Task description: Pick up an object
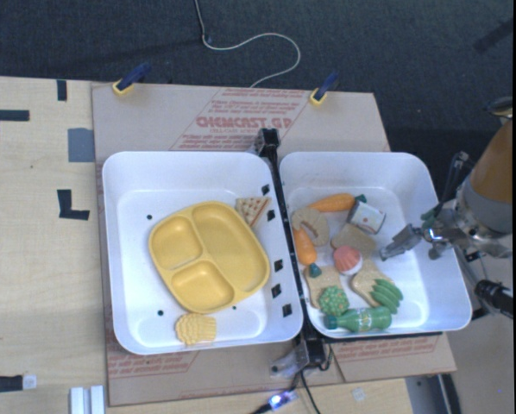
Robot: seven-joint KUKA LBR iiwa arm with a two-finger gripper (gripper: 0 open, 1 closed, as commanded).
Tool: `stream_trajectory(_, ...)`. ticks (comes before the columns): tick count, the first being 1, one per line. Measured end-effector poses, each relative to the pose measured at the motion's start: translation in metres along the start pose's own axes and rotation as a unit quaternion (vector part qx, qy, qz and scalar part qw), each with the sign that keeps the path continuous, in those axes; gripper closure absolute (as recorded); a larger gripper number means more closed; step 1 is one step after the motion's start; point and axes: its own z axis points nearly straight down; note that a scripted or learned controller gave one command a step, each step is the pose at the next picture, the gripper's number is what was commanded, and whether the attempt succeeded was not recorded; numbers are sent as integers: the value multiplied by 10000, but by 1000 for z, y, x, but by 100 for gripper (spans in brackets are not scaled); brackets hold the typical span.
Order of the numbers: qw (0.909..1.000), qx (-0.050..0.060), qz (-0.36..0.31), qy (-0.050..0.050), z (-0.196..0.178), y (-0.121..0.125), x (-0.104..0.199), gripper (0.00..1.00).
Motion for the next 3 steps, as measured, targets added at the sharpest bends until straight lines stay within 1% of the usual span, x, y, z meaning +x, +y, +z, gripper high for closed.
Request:
stream_trajectory(1,10000,-8,-3,0,49,-8,6,0)
stream_trajectory(2,10000,-38,2,-4,95,-7,6,0)
stream_trajectory(3,10000,-52,-8,3,82,-6,7,100)
